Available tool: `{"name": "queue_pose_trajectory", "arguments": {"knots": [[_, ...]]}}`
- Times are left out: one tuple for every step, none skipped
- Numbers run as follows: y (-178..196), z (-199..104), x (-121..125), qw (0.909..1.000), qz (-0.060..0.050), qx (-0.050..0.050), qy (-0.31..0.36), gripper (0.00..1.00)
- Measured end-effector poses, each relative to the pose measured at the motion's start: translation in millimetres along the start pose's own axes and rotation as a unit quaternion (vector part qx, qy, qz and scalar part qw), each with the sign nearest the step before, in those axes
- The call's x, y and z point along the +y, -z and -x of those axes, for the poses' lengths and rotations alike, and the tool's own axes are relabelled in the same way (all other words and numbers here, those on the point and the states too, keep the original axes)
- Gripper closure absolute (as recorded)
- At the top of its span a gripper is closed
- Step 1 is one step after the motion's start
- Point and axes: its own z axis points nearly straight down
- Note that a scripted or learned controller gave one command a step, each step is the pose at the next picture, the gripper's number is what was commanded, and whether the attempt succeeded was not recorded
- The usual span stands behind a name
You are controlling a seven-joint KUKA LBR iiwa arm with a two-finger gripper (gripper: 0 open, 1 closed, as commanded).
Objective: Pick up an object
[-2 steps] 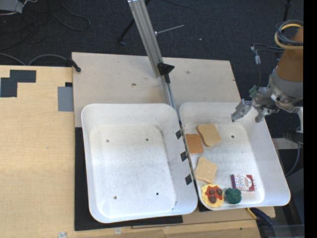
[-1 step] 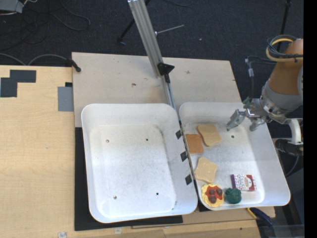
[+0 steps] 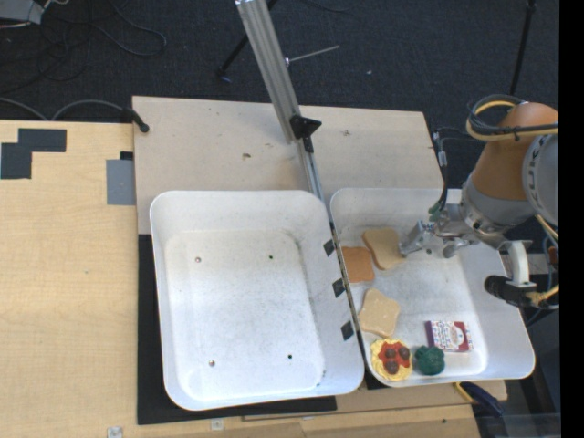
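The gripper (image 3: 422, 236) hovers low in the right bin (image 3: 511, 354), just beside a tan bread slice (image 3: 383, 247); whether its grip is spread or pressed together, I cannot tell. Another bread slice (image 3: 380, 314) and a green ball (image 3: 429, 360) lie nearer the front.

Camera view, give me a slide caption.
Gripper low over the right bin beside a tan slice.

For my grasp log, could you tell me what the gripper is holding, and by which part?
It cannot be told: the gripper sits low beside the tan slice in the right bin, but no object is seen held.
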Motion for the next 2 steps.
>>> {"name": "queue_pose_trajectory", "arguments": {"knots": [[13, 1, 1, 1.0, 0.001, -0.001, -0.002, 1.0], [74, 7, -3, 1.0, 0.004, -0.002, -0.002, 1.0]]}}
